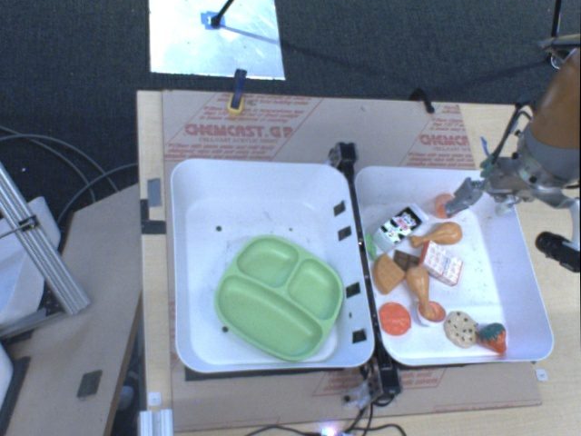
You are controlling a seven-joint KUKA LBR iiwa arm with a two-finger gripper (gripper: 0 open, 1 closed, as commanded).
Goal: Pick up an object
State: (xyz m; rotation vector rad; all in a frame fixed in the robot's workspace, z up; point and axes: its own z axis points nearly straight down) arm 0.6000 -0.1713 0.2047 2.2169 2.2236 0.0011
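Observation:
The right bin [531,284] holds several toy foods. Among them are a black, white and green box [399,225], a tan drumstick [438,236], a pink and white packet [442,263], an orange wedge [388,273] and a second drumstick [422,291]. Toward the front lie a red-orange disc [395,318], a cookie [461,328] and a red and green piece [493,336]. My gripper [468,195] hangs over the bin's back part, just right of a small orange item [442,205]. I see nothing held in it.
The left bin [209,207] contains a green divided plate [280,296]. A black clip strip [356,243] runs along the seam between the bins. The arm [554,143] crosses the right bin's far right corner.

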